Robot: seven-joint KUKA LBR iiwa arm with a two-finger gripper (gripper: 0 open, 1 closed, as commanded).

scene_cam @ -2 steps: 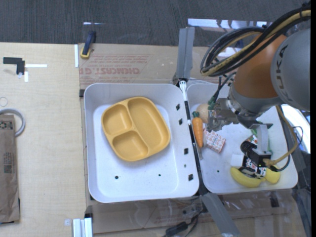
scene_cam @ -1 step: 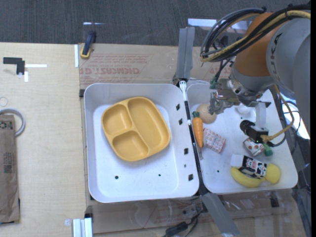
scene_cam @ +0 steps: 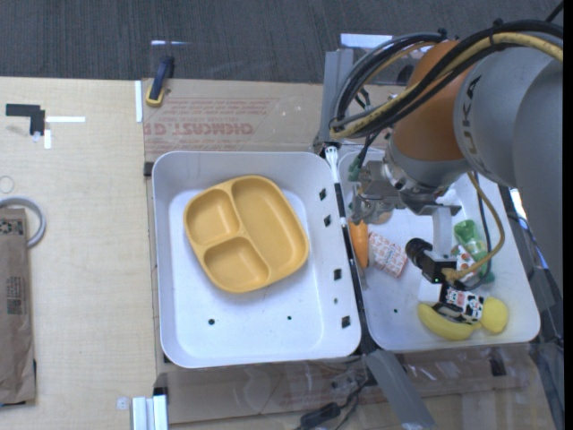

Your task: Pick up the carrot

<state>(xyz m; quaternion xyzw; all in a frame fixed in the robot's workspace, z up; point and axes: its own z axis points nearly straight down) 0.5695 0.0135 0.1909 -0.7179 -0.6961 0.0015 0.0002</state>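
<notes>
Hand (scene_cam: 363, 211) just above carrot (scene_cam: 359, 243), R bin (scene_cam: 394, 316).

One fixed camera looks down at a slant on both white bins (scene_cam: 170, 267) from above.

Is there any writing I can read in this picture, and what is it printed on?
"CHEMCAST", upside down in red, on the cardboard sheet behind the left bin; the letters beside it are cut off.
"KU", the start of a name, on the grey arm.
Print on the brown paper bag: too blurred to read.
</notes>
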